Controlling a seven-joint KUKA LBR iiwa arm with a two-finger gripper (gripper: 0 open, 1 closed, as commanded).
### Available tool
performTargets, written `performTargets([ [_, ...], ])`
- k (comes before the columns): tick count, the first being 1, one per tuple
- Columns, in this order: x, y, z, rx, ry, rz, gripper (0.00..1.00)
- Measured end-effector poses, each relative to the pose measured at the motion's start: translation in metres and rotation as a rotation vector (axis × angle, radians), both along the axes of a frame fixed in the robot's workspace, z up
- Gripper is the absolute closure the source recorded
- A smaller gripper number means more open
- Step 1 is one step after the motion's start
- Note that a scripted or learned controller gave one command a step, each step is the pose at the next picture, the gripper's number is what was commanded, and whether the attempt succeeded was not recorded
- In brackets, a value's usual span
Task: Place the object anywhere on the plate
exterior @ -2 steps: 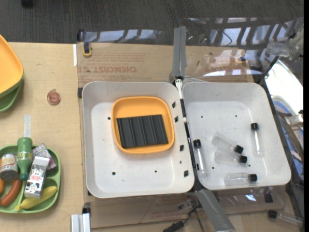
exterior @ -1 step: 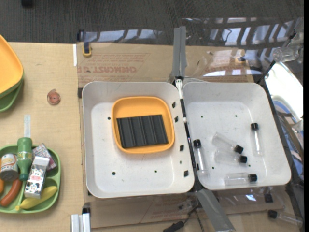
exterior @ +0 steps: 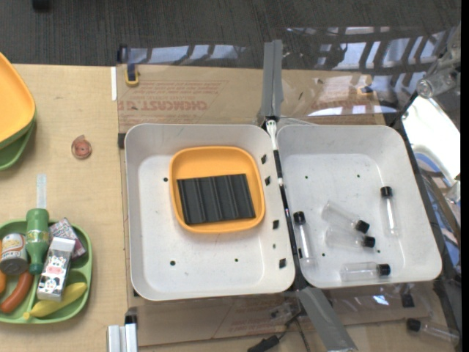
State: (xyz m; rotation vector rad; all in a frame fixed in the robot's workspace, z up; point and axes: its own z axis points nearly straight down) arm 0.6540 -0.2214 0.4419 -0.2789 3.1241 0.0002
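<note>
In the right bin [exterior: 410, 169], toward its front edge, I see the clear tubes [exterior: 344, 216] loose for picking, the orange plate [exterior: 217, 162] waiting mid left bin [exterior: 146, 270]; the gripper's state I cannot tell.

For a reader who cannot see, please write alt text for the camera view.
An orange plate holding a dark ribbed block sits in the left white bin. The right white bin holds several clear tubes with black caps. A green tray of toy food rests on the bench at left.
</note>
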Motion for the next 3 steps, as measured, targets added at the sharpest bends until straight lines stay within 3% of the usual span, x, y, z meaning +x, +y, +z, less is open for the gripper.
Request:
performTargets([
  [1,0.0062,0.0001,-0.0001,0.000,0.000,0.246,1.00],
  [2,0.0061,0.0000,0.0002,-0.001,-0.001,0.610,1.00],
  [3,0.0060,0.0000,0.0003,-0.002,-0.002,0.886,1.00],
])
